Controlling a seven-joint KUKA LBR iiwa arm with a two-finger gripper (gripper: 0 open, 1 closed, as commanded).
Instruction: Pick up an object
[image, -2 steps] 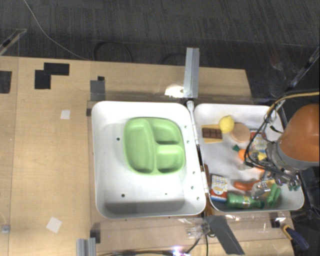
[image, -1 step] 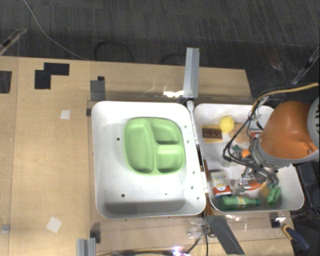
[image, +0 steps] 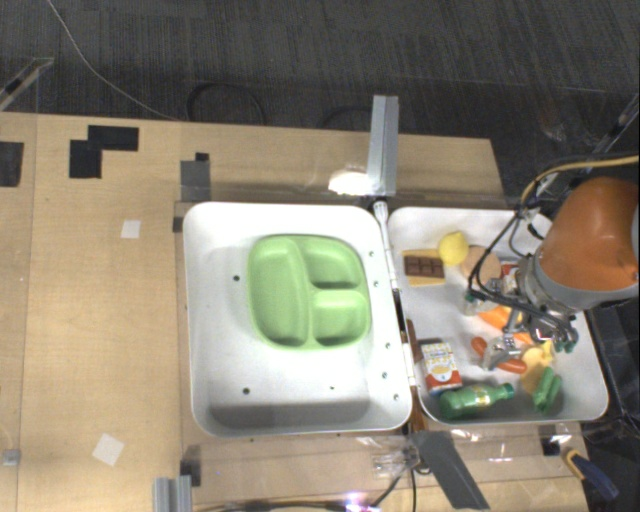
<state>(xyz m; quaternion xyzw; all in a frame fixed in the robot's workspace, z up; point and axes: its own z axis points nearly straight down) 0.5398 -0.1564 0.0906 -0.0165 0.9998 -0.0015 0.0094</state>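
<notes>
The right bin (image: 420, 230) holds several small objects: a yellow lemon (image: 453, 247), a brown chocolate bar (image: 422, 267), a red-and-white packet (image: 439, 364), a green bottle (image: 475, 400), a green piece (image: 547, 390) and orange and red pieces (image: 495, 318). My gripper (image: 517, 338) is down among the orange, red and yellow pieces at the bin's right side, below the orange wrist band (image: 597, 245). Cables and the wrist hide its tips.
The left bin (image: 215, 330) holds a green divided tray (image: 307, 290). A metal post (image: 383, 145) stands behind the seam between the bins. Wooden bench surface extends to the left.
</notes>
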